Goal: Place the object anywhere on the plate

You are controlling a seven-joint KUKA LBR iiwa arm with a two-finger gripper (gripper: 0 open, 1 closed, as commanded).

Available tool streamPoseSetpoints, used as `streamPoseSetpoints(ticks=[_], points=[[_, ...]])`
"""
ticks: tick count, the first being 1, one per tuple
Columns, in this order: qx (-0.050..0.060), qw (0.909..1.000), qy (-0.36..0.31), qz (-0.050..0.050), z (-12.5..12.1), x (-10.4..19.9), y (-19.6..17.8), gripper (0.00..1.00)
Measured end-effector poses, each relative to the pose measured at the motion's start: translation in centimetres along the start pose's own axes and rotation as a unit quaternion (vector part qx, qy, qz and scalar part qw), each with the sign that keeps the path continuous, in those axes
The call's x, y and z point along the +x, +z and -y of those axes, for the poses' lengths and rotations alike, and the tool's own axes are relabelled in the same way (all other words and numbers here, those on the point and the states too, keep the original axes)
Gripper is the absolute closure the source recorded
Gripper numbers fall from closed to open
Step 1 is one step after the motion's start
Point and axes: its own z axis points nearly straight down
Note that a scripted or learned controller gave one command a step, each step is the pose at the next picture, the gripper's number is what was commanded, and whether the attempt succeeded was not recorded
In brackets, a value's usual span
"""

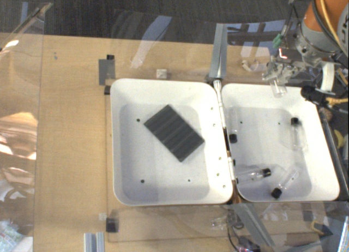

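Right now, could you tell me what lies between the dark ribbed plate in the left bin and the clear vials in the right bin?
In the camera view, the bins' two adjoining white walls separate the plate from the vials, with bare bin floor on either side.

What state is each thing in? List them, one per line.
dark ribbed plate: flat, turned at a slant, in the left bin, nothing on it.
clear black-capped tubes: lying loose in the right bin.
gripper: above the right bin's far rim; grip unclear.

Matt ribbed dark plate (174, 132); glossy white plastic bins (122, 136); wood bench (71, 136).
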Motion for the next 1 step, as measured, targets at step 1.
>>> streamPoseSetpoints(ticks=[1], points=[[0.0,0.9995,-0.031,0.0,-0.07,-0.6,-4.33,1.0]])
